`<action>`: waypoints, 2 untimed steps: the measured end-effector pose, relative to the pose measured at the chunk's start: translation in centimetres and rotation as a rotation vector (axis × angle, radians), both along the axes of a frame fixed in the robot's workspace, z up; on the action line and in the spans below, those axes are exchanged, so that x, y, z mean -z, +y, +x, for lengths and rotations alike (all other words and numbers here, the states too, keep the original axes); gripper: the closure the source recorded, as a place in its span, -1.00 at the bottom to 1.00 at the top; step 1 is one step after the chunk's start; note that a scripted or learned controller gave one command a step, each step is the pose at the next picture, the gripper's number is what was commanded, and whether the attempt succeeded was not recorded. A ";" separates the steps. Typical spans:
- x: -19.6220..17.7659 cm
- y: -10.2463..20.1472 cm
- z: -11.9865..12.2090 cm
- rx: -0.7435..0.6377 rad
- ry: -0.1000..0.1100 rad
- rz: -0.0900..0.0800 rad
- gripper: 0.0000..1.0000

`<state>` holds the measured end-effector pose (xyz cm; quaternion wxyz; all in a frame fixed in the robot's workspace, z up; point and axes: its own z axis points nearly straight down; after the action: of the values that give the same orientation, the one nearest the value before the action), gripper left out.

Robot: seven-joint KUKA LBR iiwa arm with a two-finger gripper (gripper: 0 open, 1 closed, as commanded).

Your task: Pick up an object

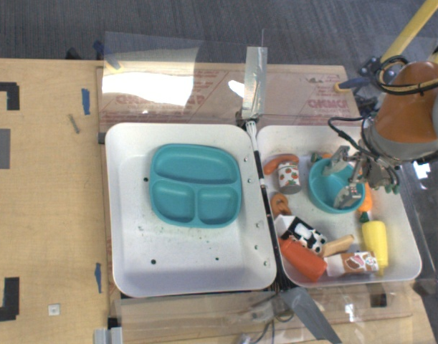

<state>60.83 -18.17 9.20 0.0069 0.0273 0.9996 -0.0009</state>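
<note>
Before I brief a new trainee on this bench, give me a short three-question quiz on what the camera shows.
1. True or false: the teal divided tray lies in the left bin.
2. The gripper hangs over which item? A) teal bowl B) corn cob C) can
3. Name the colour of the band above the wrist.

Key: 1 true; 2 A; 3 orange.

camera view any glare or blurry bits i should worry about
Camera view: strong white glare on the clear panel behind the left bin, washing out its print; the gripper over the teal bowl looks soft and cluttered by cables, so its fingers are hard to read; the teal tray and yellow corn toy are evenly lit and sharp.
</note>
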 end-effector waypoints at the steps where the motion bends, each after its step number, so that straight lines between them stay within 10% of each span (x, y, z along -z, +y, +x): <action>1: -0.1 -2.7 -1.7 -0.093 -0.006 0.016 -1.00; 2: -0.1 -2.6 -2.3 -0.153 -0.009 0.013 -1.00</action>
<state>58.50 -20.77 9.34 0.0112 -0.0489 0.9987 0.0063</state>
